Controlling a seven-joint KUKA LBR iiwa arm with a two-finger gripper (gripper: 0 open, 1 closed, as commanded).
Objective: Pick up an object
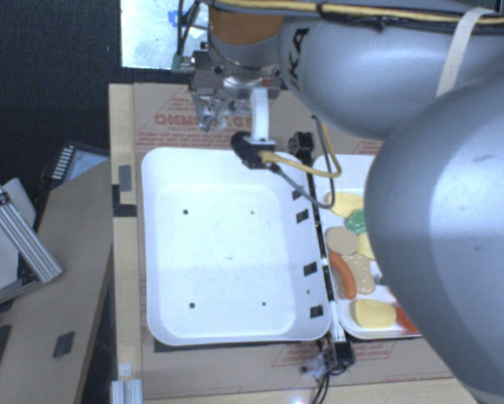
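Gripper [211, 116] state I cannot tell, hovering beyond the left bin [163, 251]; I'd swing it over the toy food [352, 268].

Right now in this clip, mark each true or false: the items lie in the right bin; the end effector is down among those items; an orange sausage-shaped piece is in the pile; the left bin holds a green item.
1. The items lie in the right bin. True.
2. The end effector is down among those items. False: it sits above the far edge of the left bin.
3. An orange sausage-shaped piece is in the pile. True.
4. The left bin holds a green item. False: the green item is in the right bin.
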